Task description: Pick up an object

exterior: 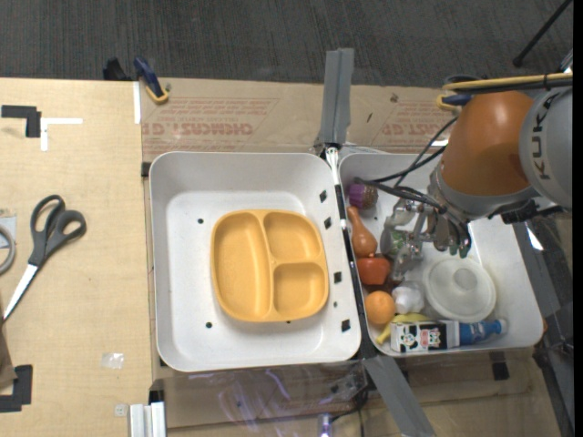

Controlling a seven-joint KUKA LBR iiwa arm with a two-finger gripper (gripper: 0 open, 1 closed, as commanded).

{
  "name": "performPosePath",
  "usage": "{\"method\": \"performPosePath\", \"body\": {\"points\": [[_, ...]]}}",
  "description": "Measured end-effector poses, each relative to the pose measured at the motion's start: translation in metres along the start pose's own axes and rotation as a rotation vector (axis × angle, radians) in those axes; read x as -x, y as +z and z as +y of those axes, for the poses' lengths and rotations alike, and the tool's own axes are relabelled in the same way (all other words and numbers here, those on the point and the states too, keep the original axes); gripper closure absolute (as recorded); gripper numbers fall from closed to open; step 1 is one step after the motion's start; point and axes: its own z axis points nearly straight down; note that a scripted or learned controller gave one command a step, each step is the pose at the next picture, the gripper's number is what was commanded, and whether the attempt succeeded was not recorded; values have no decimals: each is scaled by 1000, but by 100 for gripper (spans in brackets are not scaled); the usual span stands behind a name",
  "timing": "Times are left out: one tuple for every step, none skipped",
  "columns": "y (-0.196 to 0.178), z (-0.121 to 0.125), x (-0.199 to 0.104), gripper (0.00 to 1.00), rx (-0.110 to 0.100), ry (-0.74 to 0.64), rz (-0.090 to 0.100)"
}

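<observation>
Two bins: left bin (173, 271) holds yellow tray (270, 265); right bin (519, 321) clutter.

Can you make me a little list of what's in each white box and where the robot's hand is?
left bin: a yellow divided plate
right bin: an orange, a tomato, a brown pear-shaped fruit, a white round lid, a bottle lying on its side
gripper: low over the right bin, beside the fruit
on the bench, left: scissors
</observation>
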Motion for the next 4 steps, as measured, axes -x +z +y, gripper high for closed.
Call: {"method": "performPosePath", "body": {"points": [[-10, 0, 2, 100, 0, 0, -6], [-23, 6, 44, 100, 0, 45, 7], [-185, 11, 72, 100, -1, 127, 7], [-110, 48, 63, 100, 1, -81, 9]]}}
